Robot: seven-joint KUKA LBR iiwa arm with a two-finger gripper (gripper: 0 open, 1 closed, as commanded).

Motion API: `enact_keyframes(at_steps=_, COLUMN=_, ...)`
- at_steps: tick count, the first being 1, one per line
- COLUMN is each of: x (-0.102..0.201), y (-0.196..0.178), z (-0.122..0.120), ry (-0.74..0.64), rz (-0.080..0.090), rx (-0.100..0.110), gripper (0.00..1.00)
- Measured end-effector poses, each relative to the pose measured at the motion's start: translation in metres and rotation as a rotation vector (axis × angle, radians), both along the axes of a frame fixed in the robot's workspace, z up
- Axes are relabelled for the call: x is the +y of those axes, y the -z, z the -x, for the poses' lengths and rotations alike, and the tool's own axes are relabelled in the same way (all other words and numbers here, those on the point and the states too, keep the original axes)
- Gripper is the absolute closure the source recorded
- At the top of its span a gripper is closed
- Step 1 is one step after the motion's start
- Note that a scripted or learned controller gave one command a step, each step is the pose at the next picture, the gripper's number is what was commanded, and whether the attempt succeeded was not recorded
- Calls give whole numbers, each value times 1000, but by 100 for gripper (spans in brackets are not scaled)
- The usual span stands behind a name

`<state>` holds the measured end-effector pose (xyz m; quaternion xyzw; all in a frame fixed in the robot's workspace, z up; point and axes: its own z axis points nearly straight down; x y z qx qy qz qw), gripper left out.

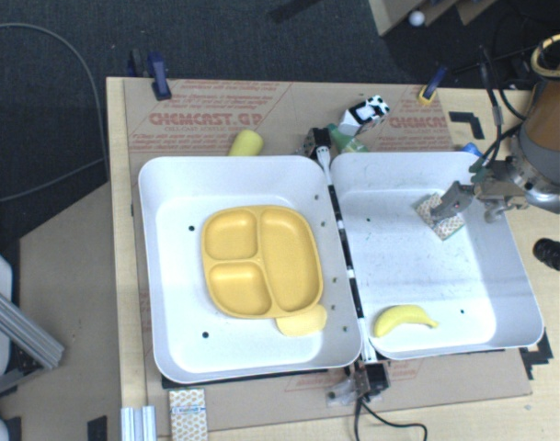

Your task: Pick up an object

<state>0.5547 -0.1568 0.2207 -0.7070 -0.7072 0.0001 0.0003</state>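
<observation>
The arm [544, 145] entered at 3 o'clock and was cut off by the right edge, so little of it beyond the wrist showed. Its hand [450, 208] was too small and blurred to tell how the fingers stood, and it covered part of a small speckled pad [442, 220] beneath it. In the left bin [169, 274], a pale yellow piece [302, 322] lay partly hidden under the 5 o'clock edge of the divided plate [261, 260]. At the table's [123, 200] 12 o'clock side, a black-and-white object [367, 111] was too small to identify.
</observation>
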Motion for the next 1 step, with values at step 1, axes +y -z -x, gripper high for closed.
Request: enact_keyframes(at_steps=1, x=-13, y=137, z=-16, ry=1, rz=0, rx=0, gripper=0)
